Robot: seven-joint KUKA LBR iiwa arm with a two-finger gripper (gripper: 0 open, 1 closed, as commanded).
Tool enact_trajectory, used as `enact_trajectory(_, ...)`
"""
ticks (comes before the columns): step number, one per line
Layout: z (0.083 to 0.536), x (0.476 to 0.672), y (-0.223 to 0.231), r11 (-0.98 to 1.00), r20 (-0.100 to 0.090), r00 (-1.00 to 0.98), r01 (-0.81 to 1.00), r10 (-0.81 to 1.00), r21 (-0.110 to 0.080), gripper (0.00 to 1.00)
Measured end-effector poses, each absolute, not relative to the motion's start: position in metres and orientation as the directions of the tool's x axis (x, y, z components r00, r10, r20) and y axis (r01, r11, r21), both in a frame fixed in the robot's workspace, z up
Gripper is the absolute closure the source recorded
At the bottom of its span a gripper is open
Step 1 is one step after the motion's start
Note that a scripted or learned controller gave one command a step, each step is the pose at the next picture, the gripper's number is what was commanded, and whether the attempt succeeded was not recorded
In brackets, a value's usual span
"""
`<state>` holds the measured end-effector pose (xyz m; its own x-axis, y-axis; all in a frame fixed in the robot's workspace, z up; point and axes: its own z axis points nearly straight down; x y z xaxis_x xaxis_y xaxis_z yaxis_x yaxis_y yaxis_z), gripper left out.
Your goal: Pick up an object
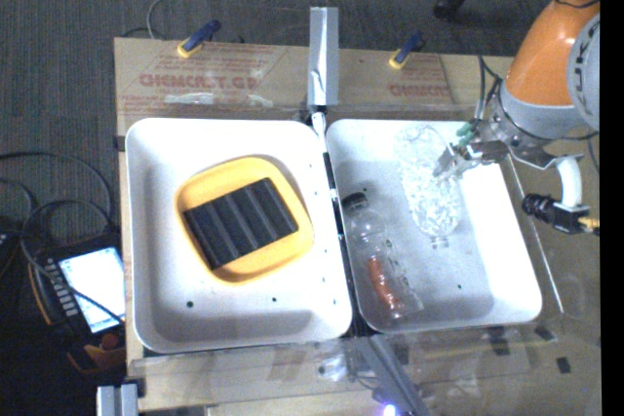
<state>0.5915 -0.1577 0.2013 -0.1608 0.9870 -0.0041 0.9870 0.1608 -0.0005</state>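
The right bin [507,258] holds two clear items. A crumpled transparent plastic piece [429,190] lies in its upper middle. A clear plastic bottle [375,258] with a dark cap and an orange-brown patch near its base lies along the bin's left wall. In the left bin [156,278] sits a yellow oval object [244,217] with a black ribbed top. My gripper [451,161] hangs over the upper right part of the right bin, right at the upper right edge of the crumpled plastic. Nothing is visibly held.
A metal divider post [322,63] stands at the back between the bins. Two blue-and-yellow clamps [198,38] [407,49] hold the cardboard sheet behind them. A tablet [93,283] and cables lie on the floor to the left.
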Motion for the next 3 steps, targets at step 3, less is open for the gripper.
enact_trajectory(3,0.091,0.55,-0.18,0.274,-0.003,-0.274,0.962,0.962,0.009,0.0)
